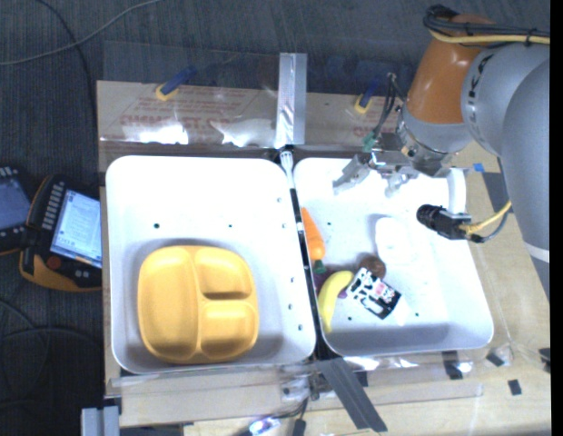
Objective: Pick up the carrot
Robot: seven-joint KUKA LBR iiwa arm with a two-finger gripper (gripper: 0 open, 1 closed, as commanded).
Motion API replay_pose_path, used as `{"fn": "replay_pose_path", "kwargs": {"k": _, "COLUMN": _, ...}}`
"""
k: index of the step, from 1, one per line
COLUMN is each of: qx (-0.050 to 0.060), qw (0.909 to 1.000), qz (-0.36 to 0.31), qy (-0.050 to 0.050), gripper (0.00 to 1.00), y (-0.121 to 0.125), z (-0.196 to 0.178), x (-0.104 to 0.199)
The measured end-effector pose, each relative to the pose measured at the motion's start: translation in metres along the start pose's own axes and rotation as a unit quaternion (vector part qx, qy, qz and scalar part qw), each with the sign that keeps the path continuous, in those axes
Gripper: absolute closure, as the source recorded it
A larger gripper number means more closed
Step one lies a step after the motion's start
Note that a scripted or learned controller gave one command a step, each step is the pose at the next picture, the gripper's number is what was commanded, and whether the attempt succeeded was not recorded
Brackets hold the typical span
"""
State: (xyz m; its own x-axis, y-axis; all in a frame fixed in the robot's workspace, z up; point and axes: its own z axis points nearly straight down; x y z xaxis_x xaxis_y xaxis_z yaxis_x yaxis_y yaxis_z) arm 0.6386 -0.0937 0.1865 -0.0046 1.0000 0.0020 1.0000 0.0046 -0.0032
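The carrot (311,234) lies in the right bin (445,325), right up against that bin's left wall. It is orange and points up and down along the wall. Just below the carrot sits a yellow banana (330,296). Beside the banana is a small black and white packet (375,293) with a little brown thing (372,266) touching its top. The end effector (376,173) hangs over the top part of the right bin, well apart from the carrot. Its two fingers are spread open and there is nothing between them. The left bin (172,189) holds a yellow tray with three parts (199,301).
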Motion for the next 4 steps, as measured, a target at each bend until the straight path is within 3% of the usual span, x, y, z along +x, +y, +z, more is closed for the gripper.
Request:
{"fn": "replay_pose_path", "kwargs": {"k": 1, "qx": -0.003, "qw": 0.9987, "qz": 0.050, "qy": -0.001, "gripper": 0.00, "y": -0.068, "z": 0.092, "x": -0.004}}
{"fn": "replay_pose_path", "kwargs": {"k": 2, "qx": -0.003, "qw": 0.9531, "qz": -0.303, "qy": -0.001, "gripper": 0.00, "y": -0.059, "z": 0.003, "x": 0.017}}
{"fn": "replay_pose_path", "kwargs": {"k": 3, "qx": -0.002, "qw": 0.9103, "qz": -0.414, "qy": -0.001, "gripper": 0.00, "y": -0.085, "z": 0.003, "x": 0.077}}
{"fn": "replay_pose_path", "kwargs": {"k": 4, "qx": -0.002, "qw": 0.8914, "qz": -0.453, "qy": -0.002, "gripper": 0.00, "y": -0.047, "z": -0.041, "x": 0.068}}
